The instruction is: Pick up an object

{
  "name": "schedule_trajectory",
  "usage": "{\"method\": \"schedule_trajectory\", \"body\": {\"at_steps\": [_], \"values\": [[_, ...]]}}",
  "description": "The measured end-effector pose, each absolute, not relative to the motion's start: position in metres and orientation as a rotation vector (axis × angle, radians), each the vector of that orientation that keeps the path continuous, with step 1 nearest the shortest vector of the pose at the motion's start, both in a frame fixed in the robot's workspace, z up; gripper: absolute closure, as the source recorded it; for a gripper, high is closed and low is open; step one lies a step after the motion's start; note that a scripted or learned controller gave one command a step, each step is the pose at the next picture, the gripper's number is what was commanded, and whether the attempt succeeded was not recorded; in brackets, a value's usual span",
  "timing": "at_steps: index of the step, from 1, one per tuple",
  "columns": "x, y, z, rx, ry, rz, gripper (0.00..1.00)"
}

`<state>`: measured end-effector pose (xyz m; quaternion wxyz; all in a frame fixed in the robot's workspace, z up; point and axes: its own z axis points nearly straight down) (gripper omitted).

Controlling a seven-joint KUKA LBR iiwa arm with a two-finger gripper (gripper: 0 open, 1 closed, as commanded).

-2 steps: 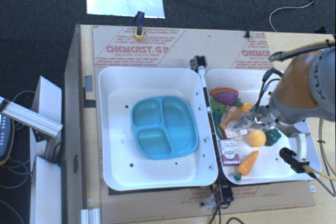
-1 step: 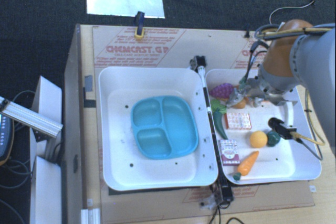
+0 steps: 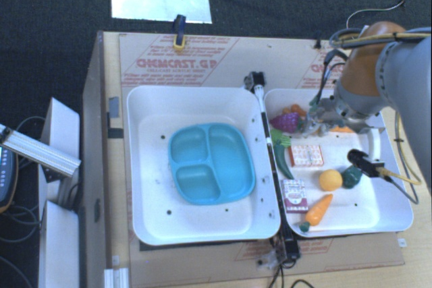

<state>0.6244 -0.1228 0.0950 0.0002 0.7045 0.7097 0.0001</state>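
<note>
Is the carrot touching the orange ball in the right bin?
Apart. The camera view shows white bin floor between the carrot and the orange ball; the carrot lies below it, nearer the front wall.

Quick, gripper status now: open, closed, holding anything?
Gripper: cannot be told; it sits low at the back of the right bin, by the purple grapes.

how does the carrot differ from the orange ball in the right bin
The carrot is long and tapered with a green end; the ball is round and plain yellow-orange. The carrot lies slanted near the bin's front edge; the ball sits farther back, beside a dark green piece. Both are small toys lying free in the right bin.
</note>
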Motion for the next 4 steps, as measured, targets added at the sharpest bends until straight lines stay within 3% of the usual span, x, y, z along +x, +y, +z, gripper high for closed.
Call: {"method": "schedule_trajectory", "body": {"at_steps": [1,2,3,4], "values": [[0.614,-0.059,0.220,2.214,2.225,0.006,1.00],[0.613,-0.059,0.219,2.215,2.225,0.002,0.00],[0.643,-0.083,0.130,2.220,2.223,-0.001,0.00],[0.667,-0.090,0.102,2.215,2.225,0.001,0.00]]}}
